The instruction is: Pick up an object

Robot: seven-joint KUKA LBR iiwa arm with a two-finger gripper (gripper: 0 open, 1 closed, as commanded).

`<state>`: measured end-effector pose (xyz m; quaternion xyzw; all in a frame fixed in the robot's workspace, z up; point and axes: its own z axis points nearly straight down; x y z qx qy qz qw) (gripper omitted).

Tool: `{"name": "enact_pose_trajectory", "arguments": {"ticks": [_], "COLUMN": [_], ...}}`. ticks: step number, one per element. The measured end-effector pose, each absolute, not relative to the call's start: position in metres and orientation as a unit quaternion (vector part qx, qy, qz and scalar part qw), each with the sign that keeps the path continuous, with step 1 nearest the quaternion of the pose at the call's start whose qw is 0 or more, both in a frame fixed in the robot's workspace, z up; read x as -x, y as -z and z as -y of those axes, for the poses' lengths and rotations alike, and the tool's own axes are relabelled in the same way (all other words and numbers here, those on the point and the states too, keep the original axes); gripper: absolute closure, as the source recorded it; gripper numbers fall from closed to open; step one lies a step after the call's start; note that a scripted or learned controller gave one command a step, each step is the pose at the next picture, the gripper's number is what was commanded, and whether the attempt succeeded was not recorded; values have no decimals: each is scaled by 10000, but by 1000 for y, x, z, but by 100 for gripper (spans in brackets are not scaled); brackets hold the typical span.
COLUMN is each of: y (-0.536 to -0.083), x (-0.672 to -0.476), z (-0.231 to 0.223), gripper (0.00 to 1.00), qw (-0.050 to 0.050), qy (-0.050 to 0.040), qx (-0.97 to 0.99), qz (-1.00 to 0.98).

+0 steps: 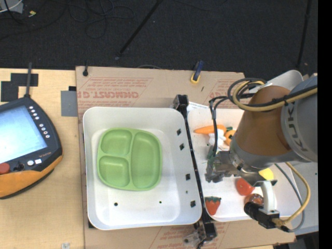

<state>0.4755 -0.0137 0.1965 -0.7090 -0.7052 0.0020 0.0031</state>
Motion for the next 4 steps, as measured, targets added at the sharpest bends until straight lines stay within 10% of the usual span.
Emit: {"name": "enact_pose_trajectory", "arguments": {"ticks": [2, 3, 4], "y": [-352, -357, -483], "x": [-477, -475, -477], "z": [-14, -110, -72], "gripper": [100, 100, 100], "qw": [-28, 17, -36], "qy": [38, -4, 48], "qx": [7064, 7034, 7063], "qz": [7078, 7108, 7079]}}
